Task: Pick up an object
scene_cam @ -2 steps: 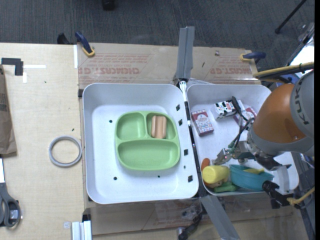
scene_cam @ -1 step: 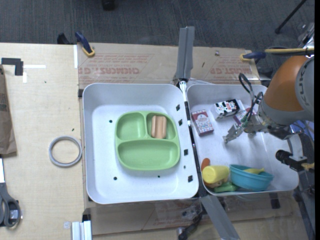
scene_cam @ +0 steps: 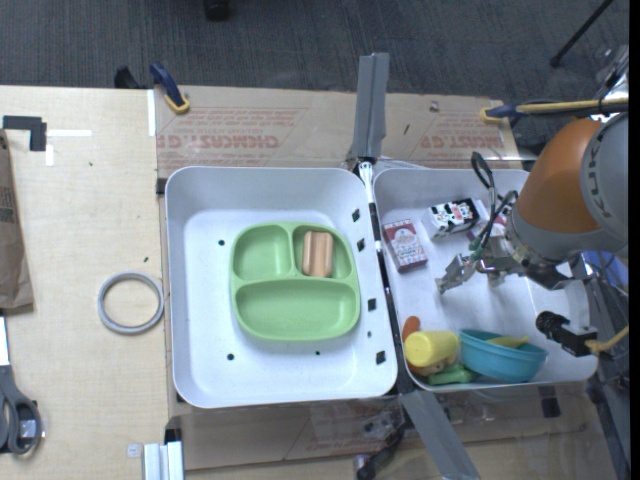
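Across the right white bin, a small red carton lies near the dividing wall, a black-and-white printed box behind it, and a yellow plastic cup rests on its side touching a teal bowl at the front. Between these, the gripper hangs over bare floor, fingers spread, grasping nothing. Left bin: a green divided plate carrying a tan sausage-shaped piece in its upper right compartment.
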Tool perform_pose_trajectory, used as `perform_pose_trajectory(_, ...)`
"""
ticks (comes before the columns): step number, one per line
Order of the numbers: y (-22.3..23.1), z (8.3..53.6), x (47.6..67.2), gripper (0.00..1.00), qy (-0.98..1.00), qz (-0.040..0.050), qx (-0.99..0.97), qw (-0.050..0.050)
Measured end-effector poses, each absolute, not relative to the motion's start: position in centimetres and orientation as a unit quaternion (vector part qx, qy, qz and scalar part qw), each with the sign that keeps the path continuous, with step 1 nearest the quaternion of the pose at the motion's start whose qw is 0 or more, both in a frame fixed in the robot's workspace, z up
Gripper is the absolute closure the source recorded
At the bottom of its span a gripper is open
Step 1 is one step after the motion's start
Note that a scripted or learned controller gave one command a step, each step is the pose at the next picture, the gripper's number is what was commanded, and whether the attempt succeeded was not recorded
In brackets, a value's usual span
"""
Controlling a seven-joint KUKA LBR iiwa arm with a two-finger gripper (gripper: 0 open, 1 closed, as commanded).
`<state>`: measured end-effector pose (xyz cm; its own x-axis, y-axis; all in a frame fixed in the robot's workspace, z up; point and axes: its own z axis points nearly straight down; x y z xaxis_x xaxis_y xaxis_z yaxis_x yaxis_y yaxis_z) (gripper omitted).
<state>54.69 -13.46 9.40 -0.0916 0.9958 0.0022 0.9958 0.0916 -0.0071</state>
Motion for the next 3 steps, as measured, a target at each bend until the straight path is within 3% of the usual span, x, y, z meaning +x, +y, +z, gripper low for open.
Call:
perform_pose_trajectory(1, -15.3, 8.8, 51.2, 0.0, -0.797, 0.0014, -0.604, 0.003)
perform_pose_trajectory(2, -18.0, 8.9, 57.9, 0.0, -0.825, 0.0009, -0.565, 0.002)
perform_pose_trajectory(3, -15.4, 8.8, 65.2, 0.0, -0.826, 0.0014, -0.563, 0.002)
